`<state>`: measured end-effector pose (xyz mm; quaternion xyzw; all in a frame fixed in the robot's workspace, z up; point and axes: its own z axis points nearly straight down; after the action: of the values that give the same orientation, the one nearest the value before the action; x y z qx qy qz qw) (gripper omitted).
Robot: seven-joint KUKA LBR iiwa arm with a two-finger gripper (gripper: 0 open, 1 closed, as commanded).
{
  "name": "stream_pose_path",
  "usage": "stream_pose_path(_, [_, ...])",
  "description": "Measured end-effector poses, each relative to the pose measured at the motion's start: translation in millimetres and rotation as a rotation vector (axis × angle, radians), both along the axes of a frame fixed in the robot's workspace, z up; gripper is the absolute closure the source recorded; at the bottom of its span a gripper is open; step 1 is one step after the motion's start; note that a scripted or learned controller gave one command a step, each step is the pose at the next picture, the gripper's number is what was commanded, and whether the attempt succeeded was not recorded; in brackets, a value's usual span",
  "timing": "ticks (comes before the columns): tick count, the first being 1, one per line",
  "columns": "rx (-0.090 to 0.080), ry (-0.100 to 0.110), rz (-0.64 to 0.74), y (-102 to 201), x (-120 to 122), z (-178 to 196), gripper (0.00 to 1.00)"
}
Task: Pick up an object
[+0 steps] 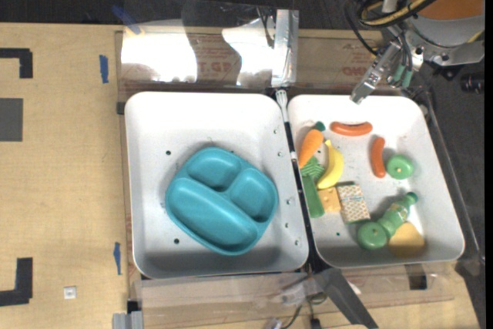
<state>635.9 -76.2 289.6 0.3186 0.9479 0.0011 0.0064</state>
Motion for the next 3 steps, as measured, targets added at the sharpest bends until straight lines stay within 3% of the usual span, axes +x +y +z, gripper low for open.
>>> stream_pose_path(1, [0.003, 0.018, 0.004, 21, -33, -75, 1.00])
stream_pose_path(2, [0.001, 0.006, 0.161, 81, -10, -70, 1.00])
stream_pose_path(3, [0.000, 0.001, 0.173, 61, 18, -3, 1.00])
